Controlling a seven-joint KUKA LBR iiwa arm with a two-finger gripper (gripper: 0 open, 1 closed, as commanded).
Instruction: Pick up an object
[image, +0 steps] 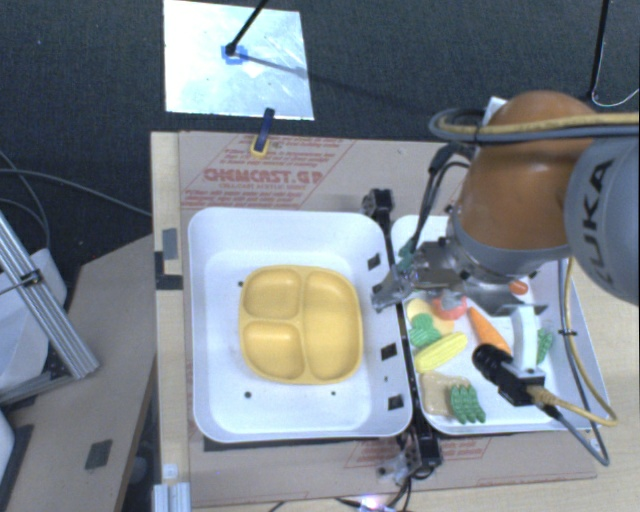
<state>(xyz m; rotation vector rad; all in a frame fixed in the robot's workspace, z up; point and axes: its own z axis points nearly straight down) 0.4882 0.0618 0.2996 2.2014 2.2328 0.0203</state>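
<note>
**Bench check: gripper at the bin divide, grasp not confirmed**

Bench (115, 300) carries a cardboard sheet (260, 175) with two white bins side by side on it. The left bin (210, 300) holds one yellow divided plate (300, 325), lying flat. The right bin (500, 415) holds the small toy foods: a corn cob (442, 350), a carrot (488, 327) just beside it, and a green ridged piece (466, 402) nearer the front wall.

The gripper (405, 280) sits over the divide between the bins, at the right bin's inner edge. The arm's bulk covers much of it, so I cannot tell whether it is released or clenched. Nothing is seen held.

Assessment: the pick is not yet made. The corn cob looks the soundest target (nearest, and lying clear on its upper side). Recommend:
- closing across its narrow width, not along its length;
- descending clear of the bin wall, since the cob lies near the divide;
- avoiding the crowded items around it, which could be nudged or caught together.
</note>
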